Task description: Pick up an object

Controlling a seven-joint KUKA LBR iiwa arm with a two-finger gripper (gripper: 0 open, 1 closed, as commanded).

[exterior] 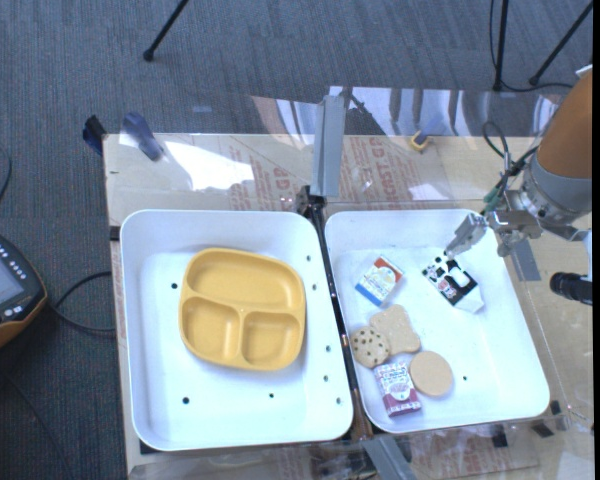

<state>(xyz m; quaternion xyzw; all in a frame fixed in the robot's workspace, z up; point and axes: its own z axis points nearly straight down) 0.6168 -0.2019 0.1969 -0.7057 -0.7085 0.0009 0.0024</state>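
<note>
1. The arm (570,148) reaches in from the right, its orange band above a grey wrist, and hangs over the upper right corner of the right bin (500,388).
2. The tool (488,240) sits at the arm's end with one finger slanting left and another hanging toward the right; the fingers are spread apart with nothing between them.
3. Just below the left finger lies a small black-and-white carton (452,282), tilted on the bin floor, apart from the finger.
4. Left of the carton sits a blue, white and orange packet (378,280).
5. Lower down there is a cluster: a speckled cookie (369,346) touches a pale toast-shaped piece (395,329), a round tan disc (431,373) lies just beside them, and a red packet (397,388) is next to the disc.
6. The left bin (150,408) holds a yellow divided plate (244,308), well away from the tool.
7. A clear sheet covers the surface (180,173) behind the bins, with a grey post (330,148) upright between them.
</note>
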